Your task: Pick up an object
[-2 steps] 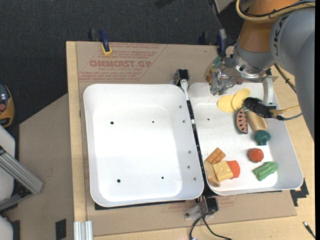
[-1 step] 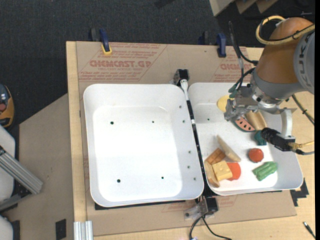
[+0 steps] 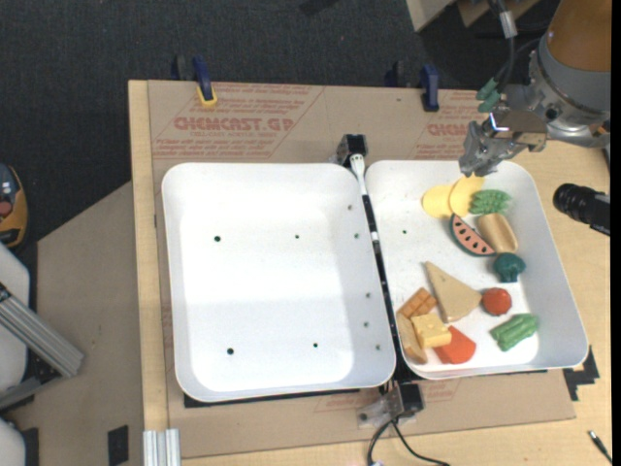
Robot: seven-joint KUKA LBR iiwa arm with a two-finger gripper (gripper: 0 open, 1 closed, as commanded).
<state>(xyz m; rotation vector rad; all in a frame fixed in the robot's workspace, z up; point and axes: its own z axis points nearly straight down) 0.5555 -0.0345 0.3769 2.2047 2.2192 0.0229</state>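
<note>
Overhead, the gripper [image 3: 482,161] hangs at the far edge of the right bin [image 3: 563,289], just above a yellow toy piece [image 3: 442,200]; whether its jaws are open or closed I cannot tell. Near the yellow piece lie a green leafy toy [image 3: 489,201], a watermelon slice [image 3: 470,237] and a tan bun [image 3: 499,229]. Nearer the front sit a wedge of cheese [image 3: 452,293], a red tomato [image 3: 496,301] and a green vegetable [image 3: 514,331]. The left bin [image 3: 267,280] stands beside it.
</note>
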